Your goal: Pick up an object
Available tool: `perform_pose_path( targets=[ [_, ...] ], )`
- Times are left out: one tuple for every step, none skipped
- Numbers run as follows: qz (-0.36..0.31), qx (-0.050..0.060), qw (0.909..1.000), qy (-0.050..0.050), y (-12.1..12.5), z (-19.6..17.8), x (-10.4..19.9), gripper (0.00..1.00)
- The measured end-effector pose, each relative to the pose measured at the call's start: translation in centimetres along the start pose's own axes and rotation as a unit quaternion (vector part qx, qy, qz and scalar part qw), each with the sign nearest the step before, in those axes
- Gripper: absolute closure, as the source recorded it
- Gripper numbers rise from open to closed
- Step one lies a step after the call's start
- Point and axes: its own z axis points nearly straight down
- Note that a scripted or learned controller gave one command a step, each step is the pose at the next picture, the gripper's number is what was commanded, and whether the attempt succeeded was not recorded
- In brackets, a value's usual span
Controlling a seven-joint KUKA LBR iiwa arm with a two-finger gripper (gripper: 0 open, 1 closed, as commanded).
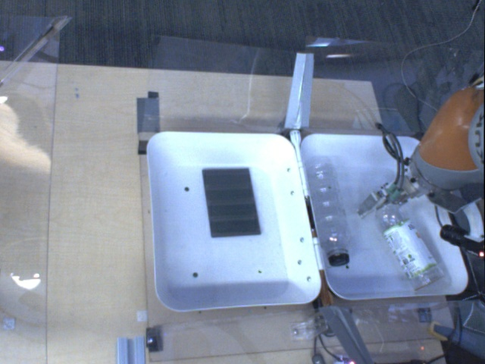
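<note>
Hanging low in the right bin (356, 283), the tool (385, 197) sits just far of the small bottle (409, 252), and I cannot tell its grip, so it could slide off that round, slippery side.

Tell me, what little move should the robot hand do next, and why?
Probably go a little lower and toward the bottle. The hand is over the right bin with nothing seen between its fingers, and the bottle lies flat just beside it. That looks like the nearest thing to pick up.
</note>
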Motion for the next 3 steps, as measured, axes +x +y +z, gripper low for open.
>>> perform_pose_path(
  targets=[
    [0.003, -0.001, 1.0000, -0.001, -3.6, -0.1, -0.7, 0.00],
    [0.017, 0.001, 0.9999, 0.001, 0.5, 0.1, -2.4, 0.00],
    [-0.047, 0.000, 0.9989, 0.000, -1.7, 0.0, -1.3, 0.00]
  ],
)
